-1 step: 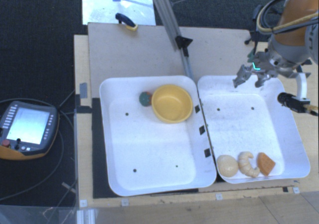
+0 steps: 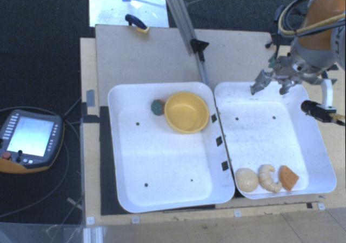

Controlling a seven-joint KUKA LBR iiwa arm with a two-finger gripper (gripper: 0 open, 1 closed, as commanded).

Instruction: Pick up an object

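My gripper [image 2: 272,86] hangs over the far edge of the right bin [image 2: 270,128], open, its two fingers spread with nothing between them. At that bin's near edge lie three items in a row: a pale round bread roll [image 2: 246,180], a cream croissant-shaped piece [image 2: 268,177] and an orange wedge [image 2: 288,177]. In the left bin [image 2: 157,171] a yellow bowl [image 2: 186,112] stands at the far right, with a small dark green ball [image 2: 157,107] touching its left side.
A metal pole [image 2: 181,15] slants across the board behind the bins. A yellow and black clamp [image 2: 137,22] lies at the board's far edge. A teach pendant [image 2: 30,140] rests on the floor to the left. Black cable [image 2: 319,110] trails beside the wrist.
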